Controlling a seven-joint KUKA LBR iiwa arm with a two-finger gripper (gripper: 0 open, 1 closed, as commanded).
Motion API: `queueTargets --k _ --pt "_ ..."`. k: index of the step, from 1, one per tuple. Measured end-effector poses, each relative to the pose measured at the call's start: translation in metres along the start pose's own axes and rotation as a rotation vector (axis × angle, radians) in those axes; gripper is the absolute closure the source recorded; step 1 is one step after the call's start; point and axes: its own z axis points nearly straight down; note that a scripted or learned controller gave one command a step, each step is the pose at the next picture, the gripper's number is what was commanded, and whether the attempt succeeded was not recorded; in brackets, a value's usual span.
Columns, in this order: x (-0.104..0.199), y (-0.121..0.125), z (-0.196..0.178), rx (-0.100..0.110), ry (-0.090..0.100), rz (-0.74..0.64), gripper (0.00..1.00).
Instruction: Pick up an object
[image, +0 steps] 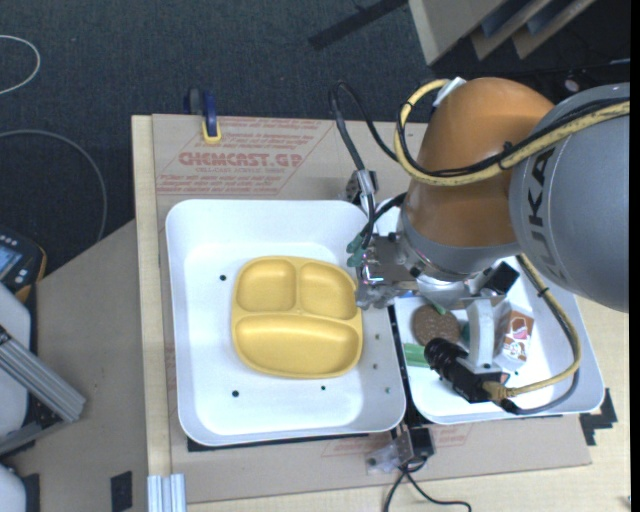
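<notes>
Dark carpet (90, 60) is surrounding the tabletop (250, 160), which is carrying both white bins. Starting at the left, the left bin (195, 300) is holding a yellow plate (297, 318) with three compartments, lying flat near the bin's middle, its long axis running roughly from the near edge to the far edge.

Moving right, the arm (470, 170) is hanging over the seam between the bins and covering much of the right bin (570, 385). Its wrist is hiding the jaws, so I cannot tell whether they are spread or pressed together, and nothing is showing between them.

Just under the wrist a brown disc (432, 323) is lying in the right bin, with a green piece (410, 352) beside it toward the near side and a small packet (517, 335) farther right.

Judging by this, the disc is sitting nearest the jaws, almost straight below, while the plate is lying off to their left across the bin wall. A pick here is probably turning on a short drop rather than a sideways reach.
</notes>
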Motion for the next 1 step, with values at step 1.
queueTargets --k 1 --pt "0.0876 0.0001 -0.0240 0.006 -0.002 0.002 1.00"
